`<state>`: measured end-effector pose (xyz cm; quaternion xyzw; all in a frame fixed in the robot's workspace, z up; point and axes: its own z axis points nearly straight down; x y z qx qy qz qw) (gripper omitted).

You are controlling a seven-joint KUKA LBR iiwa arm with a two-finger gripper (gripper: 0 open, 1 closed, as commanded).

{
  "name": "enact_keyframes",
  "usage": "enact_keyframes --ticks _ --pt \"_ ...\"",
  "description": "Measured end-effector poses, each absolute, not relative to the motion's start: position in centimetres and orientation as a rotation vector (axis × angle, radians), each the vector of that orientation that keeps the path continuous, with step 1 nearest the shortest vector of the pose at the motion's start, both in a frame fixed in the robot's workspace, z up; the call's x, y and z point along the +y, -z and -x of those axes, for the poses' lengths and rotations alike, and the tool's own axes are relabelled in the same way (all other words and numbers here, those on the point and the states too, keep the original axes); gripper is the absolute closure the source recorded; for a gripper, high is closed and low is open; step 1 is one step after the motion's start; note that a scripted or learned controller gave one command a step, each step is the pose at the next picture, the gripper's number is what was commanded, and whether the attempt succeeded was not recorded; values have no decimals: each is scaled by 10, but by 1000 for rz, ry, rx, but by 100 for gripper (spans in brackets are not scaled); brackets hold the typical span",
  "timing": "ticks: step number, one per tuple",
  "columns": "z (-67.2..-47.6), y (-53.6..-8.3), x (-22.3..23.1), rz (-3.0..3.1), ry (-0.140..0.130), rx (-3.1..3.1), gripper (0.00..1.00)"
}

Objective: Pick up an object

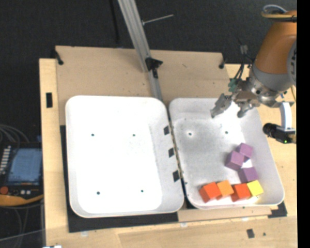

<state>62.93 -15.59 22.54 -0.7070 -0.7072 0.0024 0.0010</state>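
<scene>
the gripper [231,107] is hovering with fingers apart at the upper right, needing to be travelling down-frame and centring over one purple block [236,159] in the right bin [196,138].

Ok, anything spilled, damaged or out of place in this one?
Nothing stands out. The blocks, purple, orange, red and yellow, all lie bunched in the near right corner of the right bin. The pincer hangs open over that bin's far end, holding nothing. The left bin looks intact and squarely beside it.

arm [277,45] cut off at right edge — lowest purple block [248,174] partly behind yellow block [255,188]
</scene>
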Motion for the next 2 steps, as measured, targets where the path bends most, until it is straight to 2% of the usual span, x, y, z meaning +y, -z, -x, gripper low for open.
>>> enact_keyframes --ticks 1,2 --pt "-631 -163 -160 2223 -8 -2217 0" --pt "-629 -121 -164 2225 -6 -2218 0"
